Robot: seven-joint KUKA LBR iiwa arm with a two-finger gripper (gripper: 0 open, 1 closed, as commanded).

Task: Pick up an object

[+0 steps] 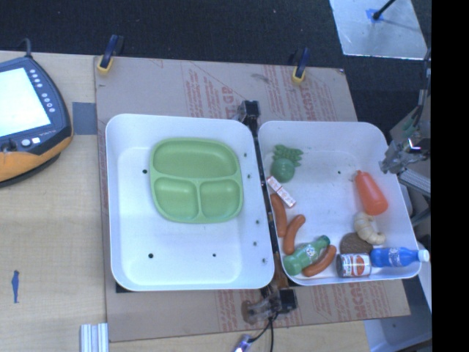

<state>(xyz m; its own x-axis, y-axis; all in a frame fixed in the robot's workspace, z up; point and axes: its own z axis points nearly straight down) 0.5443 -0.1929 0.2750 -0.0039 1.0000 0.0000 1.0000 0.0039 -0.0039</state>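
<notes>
The left bin point(124, 218) held a green divided plate point(196, 180). The right bin point(330, 134) held the candidate objects: a green broccoli piece point(284, 163) near the upper left, an orange carrot point(370, 193) at the right, two sausages point(286, 224) near the centre divider, a green bottle point(306, 254), a can point(355, 265) and a blue-capped bottle point(396, 257) along the lower edge. The gripper point(401, 155) stood at the right rim of the right bin, above the carrot; its jaw state could not be determined.

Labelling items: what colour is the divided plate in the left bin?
Light green plate, camera view.
</notes>
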